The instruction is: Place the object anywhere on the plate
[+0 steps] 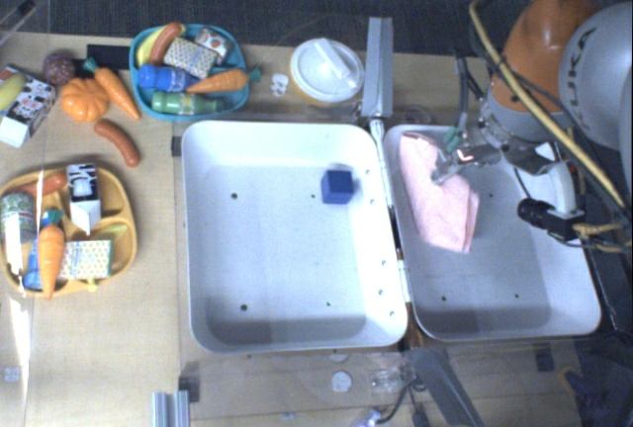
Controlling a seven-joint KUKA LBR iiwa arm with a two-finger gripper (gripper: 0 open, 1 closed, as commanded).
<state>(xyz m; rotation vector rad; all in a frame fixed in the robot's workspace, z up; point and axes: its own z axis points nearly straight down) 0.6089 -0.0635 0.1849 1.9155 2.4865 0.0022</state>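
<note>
A small blue cube (338,185) lies in the left bin (247,306), toward its upper right. A pink, cloth-like flat piece (443,208) lies in the right bin (514,306) along its left side. My gripper (455,163) hangs over the upper part of the pink piece, at or just above its surface. Nothing shows held in it. The grey arm with its orange band (539,30) reaches in from the upper right. A round white and yellow dish (327,69) sits on the bench behind the left bin.
A blue bowl of toy food (188,69) stands at the back left. A yellow tray (114,217) with more toys sits at the far left. Loose toy vegetables (99,104) lie between them. Cables (554,217) trail over the right bin's right side.
</note>
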